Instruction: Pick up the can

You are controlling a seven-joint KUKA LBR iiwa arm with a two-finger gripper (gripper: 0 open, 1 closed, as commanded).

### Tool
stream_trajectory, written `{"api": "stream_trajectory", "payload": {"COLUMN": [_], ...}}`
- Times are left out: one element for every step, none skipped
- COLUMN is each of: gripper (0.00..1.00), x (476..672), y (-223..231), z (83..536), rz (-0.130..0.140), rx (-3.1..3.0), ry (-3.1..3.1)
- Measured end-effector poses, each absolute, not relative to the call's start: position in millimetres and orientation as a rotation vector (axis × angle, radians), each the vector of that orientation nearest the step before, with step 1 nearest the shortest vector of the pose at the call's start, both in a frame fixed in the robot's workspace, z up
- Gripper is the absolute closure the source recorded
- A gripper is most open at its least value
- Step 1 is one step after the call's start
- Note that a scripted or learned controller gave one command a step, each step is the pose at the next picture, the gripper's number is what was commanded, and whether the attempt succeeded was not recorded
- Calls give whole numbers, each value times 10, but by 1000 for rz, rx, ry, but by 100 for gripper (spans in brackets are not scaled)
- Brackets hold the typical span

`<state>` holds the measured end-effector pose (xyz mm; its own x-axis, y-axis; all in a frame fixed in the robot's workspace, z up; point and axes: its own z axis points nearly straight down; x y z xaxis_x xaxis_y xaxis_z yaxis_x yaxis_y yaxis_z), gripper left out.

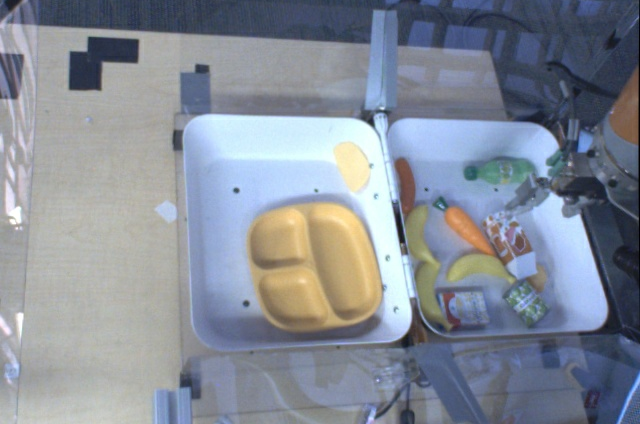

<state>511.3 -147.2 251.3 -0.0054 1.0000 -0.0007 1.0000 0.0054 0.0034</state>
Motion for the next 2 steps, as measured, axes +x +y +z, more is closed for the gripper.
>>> {"api": "stream_trajectory", "payload": {"gripper": [0,0], "x": [5721,5797], "y": [-1840,-2049], "z": [1612,892], "rz": [2,12], "rx": [2178,2149], "ry": [2261,2277]}}
